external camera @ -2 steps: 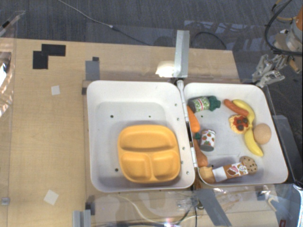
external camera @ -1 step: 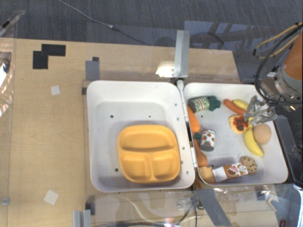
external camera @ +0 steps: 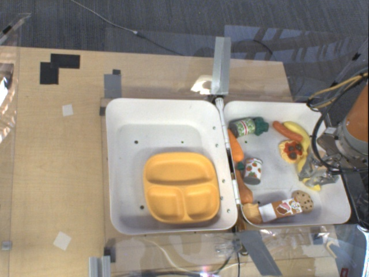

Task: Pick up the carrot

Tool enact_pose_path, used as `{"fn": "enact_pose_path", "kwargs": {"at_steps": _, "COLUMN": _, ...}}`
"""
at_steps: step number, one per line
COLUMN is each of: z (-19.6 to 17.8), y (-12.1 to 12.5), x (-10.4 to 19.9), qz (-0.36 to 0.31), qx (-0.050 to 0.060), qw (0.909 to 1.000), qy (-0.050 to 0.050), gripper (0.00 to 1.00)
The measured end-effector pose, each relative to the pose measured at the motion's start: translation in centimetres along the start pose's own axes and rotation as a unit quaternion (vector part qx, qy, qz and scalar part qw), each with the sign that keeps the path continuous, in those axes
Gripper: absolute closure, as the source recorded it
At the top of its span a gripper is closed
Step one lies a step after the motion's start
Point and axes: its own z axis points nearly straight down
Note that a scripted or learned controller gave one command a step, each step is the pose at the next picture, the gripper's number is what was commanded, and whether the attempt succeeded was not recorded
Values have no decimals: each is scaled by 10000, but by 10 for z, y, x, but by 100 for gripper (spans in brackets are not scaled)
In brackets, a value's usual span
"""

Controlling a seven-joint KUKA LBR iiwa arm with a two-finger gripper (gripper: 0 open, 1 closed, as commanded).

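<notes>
Carrot (external camera: 234, 146) is lying along the left wall of the right bin (external camera: 340, 212), just below the green bottle (external camera: 248, 126). Gripper (external camera: 316, 175) is hovering at the bin's right side, well apart from it; can't tell its opening. Carrot's looking light, rigid, smooth plastic: grab mid-body, across the width. Labels too small to read.

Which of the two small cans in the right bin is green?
The green can lying near the bin's far edge. The other can, below it beside the carrot, is white with red markings.

Pale wooden bench (external camera: 52, 172); dark grey carpet floor (external camera: 144, 4) behind; black markers (external camera: 57, 67).
</notes>
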Motion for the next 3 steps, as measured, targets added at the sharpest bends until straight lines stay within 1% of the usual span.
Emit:
{"fn": "enact_pose_path", "kwargs": {"at_steps": 1, "z": -70, "y": -13, "x": -10, "qz": -1978, "qx": 43, "qw": 9802, "qy": -14, "gripper": 100}}
{"fn": "enact_pose_path", "kwargs": {"at_steps": 2, "z": -152, "y": 10, "x": 16, "qz": -3209, "qx": 49, "qw": 9471, "qy": -6, "gripper": 100}}
{"fn": "enact_pose_path", "kwargs": {"at_steps": 3, "z": -130, "y": 19, "x": 24, "qz": -4946, "qx": 17, "qw": 8691, "qy": -2, "gripper": 100}}
